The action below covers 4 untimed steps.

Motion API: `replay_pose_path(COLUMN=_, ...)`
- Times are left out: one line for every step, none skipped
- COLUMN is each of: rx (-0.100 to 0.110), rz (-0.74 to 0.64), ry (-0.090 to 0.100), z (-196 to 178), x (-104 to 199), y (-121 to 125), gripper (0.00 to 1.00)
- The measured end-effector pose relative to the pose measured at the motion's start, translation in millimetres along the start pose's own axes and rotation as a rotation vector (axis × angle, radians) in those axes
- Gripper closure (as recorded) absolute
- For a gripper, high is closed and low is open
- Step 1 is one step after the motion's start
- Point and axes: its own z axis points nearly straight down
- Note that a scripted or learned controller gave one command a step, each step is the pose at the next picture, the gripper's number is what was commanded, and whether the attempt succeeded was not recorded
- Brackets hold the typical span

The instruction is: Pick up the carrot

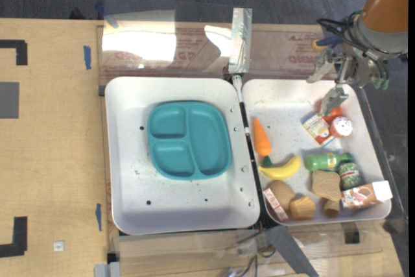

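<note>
The orange carrot (261, 137) lies along the left side of the right bin (285, 93), its green end pointing toward a yellow banana (282, 168). My gripper (332, 89) hangs over the bin's far right part, well to the right of the carrot and apart from it. Its fingers stand open with nothing between them, just above a small orange-and-white carton (317, 128).
The left bin (123, 139) holds a teal divided plate (190, 139). Crowding the right bin's near right part are a red-and-white ball (341, 126), green bottle (326, 161), can (349, 174), bread slice (326, 185), juice box (367, 194) and muffin (301, 207).
</note>
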Motion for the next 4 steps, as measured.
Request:
replay_pose_path(rx=-0.004, rz=-0.304, ry=0.008, z=126.5, x=96.5, y=40.5, gripper=0.00)
replay_pose_path(rx=-0.002, rz=-0.143, ry=0.000, z=41.5, x=161.6, y=117.3, gripper=0.00)
replay_pose_path(rx=-0.003, rz=-0.797, ry=-0.001, z=43.1, x=162.4, y=153.4, gripper=0.00)
replay_pose_path(rx=-0.004, rz=-0.928, ry=-0.002, z=43.3, x=50.9, y=137.2, gripper=0.00)
